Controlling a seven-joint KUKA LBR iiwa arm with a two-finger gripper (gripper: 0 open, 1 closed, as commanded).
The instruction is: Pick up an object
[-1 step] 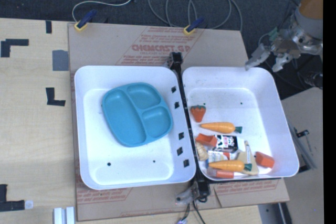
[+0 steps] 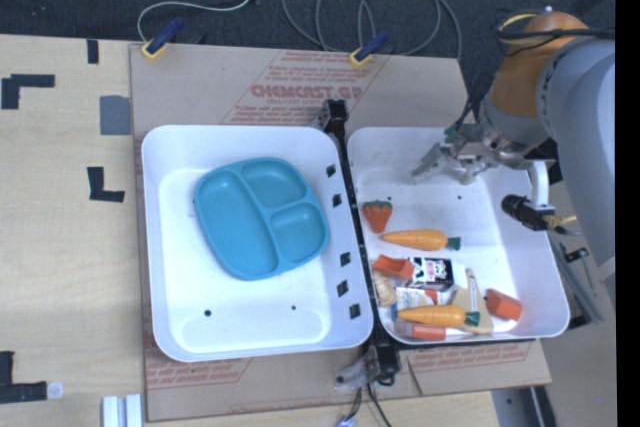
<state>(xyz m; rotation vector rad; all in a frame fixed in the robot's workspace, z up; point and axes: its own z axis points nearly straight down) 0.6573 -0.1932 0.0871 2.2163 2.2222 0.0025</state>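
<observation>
Pincer (image 2: pixel 447 162) is hovering over the far part of the right bin (image 2: pixel 520 245), its fingers spread apart and gripping nothing. Toy food is lying in the near half of that bin: a strawberry (image 2: pixel 377 214), a carrot (image 2: pixel 417 239), a second carrot (image 2: pixel 436 316) and small packets. Grey arm (image 2: pixel 585 115) is reaching in from the right, wrist bent leftward. Left bin (image 2: pixel 165 215) is carrying a blue divided plate (image 2: pixel 260 217) on the desk (image 2: pixel 60 215).

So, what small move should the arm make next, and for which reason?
Probably move toward the near side of the right bin and lower over the upper carrot. The gripper is above the bin's bare far part, holding nothing, while the toys lie nearer; that carrot lies fairly apart from the rest.
</observation>
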